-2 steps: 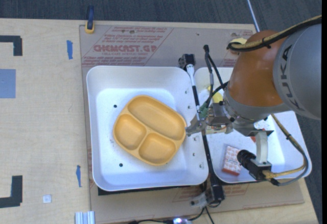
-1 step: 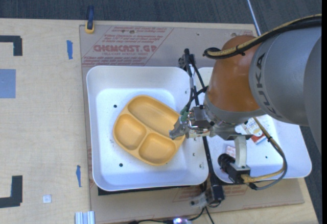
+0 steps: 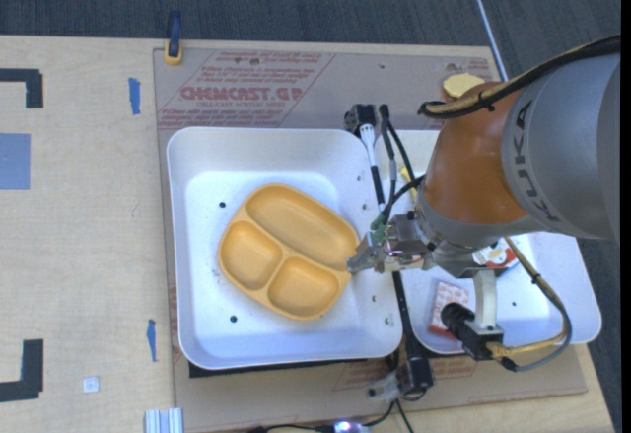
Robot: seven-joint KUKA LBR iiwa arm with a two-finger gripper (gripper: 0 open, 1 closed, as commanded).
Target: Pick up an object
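A yellow three-compartment plate [image 3: 286,252] lies flat in the left white bin [image 3: 197,175], slightly right of the bin's middle. My gripper [image 3: 363,259] sits low at the plate's right rim, close to the divide between the two bins. Its tip looks to be touching or just over the rim, and the wrist hides the contact. The grey and orange arm [image 3: 483,175] covers much of the right bin [image 3: 582,323]. A small red and white packet [image 3: 449,300] lies in the right bin under the wrist.
A pale yellow object [image 3: 463,86] peeks out behind the arm at the far right. Another red and white item [image 3: 496,258] shows partly beside the wrist. Black cables [image 3: 380,155] run along the wall between the bins. Printed cardboard [image 3: 246,91] lies behind the bins.
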